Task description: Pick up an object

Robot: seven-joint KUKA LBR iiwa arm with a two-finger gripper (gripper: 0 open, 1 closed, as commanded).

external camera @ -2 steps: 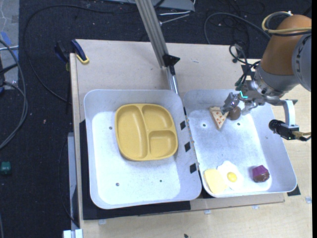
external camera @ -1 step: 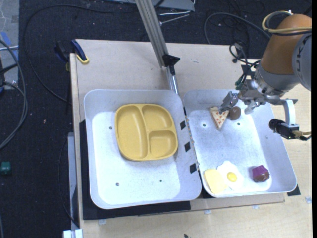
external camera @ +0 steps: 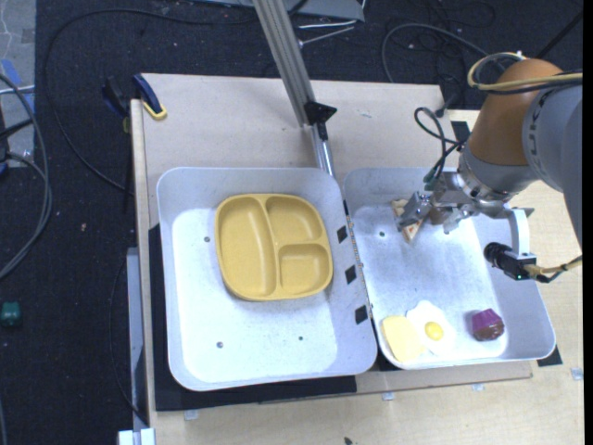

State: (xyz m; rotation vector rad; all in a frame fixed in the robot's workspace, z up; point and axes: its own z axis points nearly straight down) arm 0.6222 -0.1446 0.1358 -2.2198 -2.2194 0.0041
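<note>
A divided yellow plastic tray (external camera: pixel 274 247) fills the left white bin (external camera: pixel 185 341), while in the right bin (external camera: pixel 445 248) the claw (external camera: pixel 414 219), its state unclear, hovers far from a small purple, likely light, pinchable object (external camera: pixel 486 324).

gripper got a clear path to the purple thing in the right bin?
Probably yes. The purple object sits alone near the front right corner of the right bin, with bare floor between it and the gripper at the bin's back. The fried egg lies beside it, apart.
</note>
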